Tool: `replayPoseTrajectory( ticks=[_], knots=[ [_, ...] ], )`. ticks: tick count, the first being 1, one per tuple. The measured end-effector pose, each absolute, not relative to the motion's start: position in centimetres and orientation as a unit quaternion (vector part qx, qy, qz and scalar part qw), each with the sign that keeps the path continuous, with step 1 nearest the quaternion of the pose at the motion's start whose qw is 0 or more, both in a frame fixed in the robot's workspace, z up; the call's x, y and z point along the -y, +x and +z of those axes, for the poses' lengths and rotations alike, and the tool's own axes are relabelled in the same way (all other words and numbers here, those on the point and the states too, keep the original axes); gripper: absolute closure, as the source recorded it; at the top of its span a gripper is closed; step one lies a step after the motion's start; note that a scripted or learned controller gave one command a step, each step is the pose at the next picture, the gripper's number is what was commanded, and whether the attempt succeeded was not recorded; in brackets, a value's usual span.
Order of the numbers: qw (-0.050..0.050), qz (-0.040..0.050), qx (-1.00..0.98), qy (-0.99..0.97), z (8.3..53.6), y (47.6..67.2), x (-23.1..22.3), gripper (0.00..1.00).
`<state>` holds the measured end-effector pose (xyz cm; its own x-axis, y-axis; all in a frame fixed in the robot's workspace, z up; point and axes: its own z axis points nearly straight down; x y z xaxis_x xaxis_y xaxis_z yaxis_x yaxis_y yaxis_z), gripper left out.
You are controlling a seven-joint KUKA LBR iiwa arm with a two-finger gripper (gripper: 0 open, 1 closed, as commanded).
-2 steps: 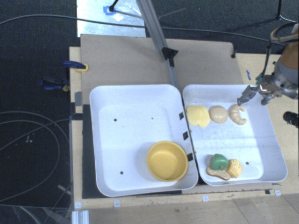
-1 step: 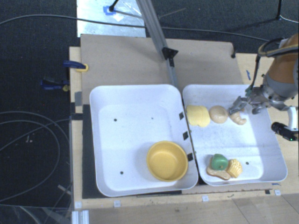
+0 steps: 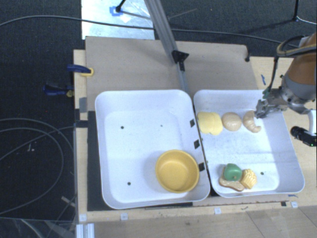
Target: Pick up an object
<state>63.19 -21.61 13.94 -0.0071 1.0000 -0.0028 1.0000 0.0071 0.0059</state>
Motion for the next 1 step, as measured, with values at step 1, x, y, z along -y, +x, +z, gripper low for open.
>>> replayPoseTrajectory(
  ticks=[1],
  knots=[
    [0.003,0.0016,-0.710,0.705,20.03,64.15,21.54,1.00]
  ],
)
